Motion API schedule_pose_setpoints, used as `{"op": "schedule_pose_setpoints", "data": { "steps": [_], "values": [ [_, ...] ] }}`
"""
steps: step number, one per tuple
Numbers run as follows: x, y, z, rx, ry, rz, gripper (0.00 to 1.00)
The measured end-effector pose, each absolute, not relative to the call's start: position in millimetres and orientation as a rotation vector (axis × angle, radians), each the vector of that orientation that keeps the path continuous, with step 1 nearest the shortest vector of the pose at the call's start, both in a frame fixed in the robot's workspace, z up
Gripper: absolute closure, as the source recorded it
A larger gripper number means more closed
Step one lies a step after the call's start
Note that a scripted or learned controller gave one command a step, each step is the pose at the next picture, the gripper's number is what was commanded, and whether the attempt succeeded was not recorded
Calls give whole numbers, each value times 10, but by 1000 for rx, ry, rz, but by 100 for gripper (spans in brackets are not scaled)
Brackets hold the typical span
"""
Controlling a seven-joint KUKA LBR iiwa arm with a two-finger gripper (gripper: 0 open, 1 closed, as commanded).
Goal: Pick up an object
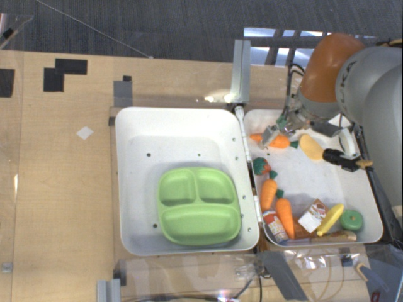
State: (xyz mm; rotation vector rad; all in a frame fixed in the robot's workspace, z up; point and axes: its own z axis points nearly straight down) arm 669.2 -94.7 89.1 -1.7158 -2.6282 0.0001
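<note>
My gripper (pixel 278 133) hangs low over the far left corner of the right bin (pixel 327 175). It is right above a small orange toy (pixel 281 143) and seems to touch it. A yellow rounded toy (pixel 310 147) lies just to the right of that. A small orange bit (pixel 254 138) sits against the bin's left wall. Nearer the front lie two carrots (pixel 269 192) (pixel 285 216), a banana (pixel 331 219), a green round piece (pixel 352 219) and a white and red packet (pixel 311 218).
The left bin (pixel 182 131) holds a green divided plate (pixel 199 204) at its near side. A small green and red toy (pixel 259 166) sits by the divider between the bins. A red and white can (pixel 272 224) lies at the right bin's front left corner.
</note>
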Motion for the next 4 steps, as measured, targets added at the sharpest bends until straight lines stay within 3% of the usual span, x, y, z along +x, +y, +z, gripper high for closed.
{"op": "schedule_pose_setpoints", "data": {
  "steps": [1,2,3,4],
  "values": [
    [6723,-933,1032,-1713,-2638,-9,100],
    [6509,-171,1905,-1684,-2661,-10,100],
    [6300,136,1854,-1952,-2465,-6,100],
    [5912,342,1855,-1965,-2454,-6,100]
  ]
}}
